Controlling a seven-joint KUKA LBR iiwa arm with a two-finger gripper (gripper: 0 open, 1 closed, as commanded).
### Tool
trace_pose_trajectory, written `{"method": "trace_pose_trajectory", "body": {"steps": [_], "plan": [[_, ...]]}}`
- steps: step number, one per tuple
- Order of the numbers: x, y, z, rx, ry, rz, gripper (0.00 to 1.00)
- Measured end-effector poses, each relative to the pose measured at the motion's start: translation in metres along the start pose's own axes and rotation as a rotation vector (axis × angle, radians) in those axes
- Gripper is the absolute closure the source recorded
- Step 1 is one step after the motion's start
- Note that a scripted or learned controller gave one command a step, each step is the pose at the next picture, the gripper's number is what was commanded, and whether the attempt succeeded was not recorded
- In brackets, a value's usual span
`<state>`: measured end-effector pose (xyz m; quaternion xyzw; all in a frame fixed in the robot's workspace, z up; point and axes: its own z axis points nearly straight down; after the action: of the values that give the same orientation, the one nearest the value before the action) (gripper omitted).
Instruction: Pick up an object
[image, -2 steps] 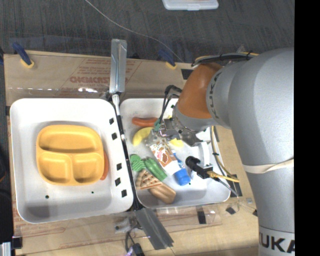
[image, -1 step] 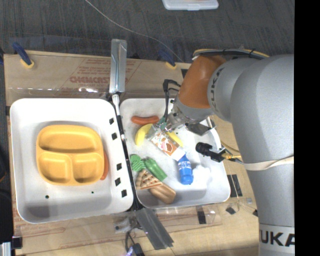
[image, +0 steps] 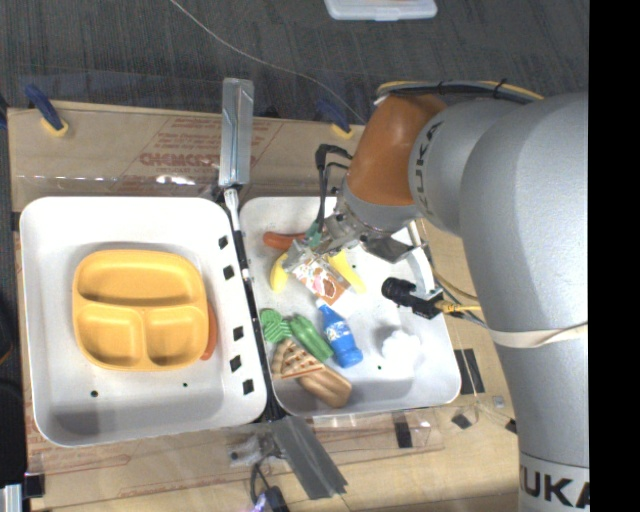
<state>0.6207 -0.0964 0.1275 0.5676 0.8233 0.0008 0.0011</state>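
Gripper (image: 326, 238) is low over the far half of the right white plastic bin (image: 440, 372), at the top edge of the crinkly printed snack packet (image: 320, 273). Open or closed: cannot tell, the wrist hides it. The packet lies on the bin floor among the toys, with the blue bottle (image: 341, 336) nearer the bin's front. Judgement: approach made; grasp unconfirmed, lift still to do.
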Motion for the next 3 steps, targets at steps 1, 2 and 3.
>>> {"method": "trace_pose_trajectory", "body": {"steps": [1, 2, 3], "plan": [[0.069, 0.022, -0.066, -0.001, -0.001, -0.508, 1.0], [0.083, -0.002, -0.083, 0.006, 0.003, -0.317, 1.0], [0.101, 0.029, -0.08, 0.004, 0.001, 0.006, 1.0]]}}
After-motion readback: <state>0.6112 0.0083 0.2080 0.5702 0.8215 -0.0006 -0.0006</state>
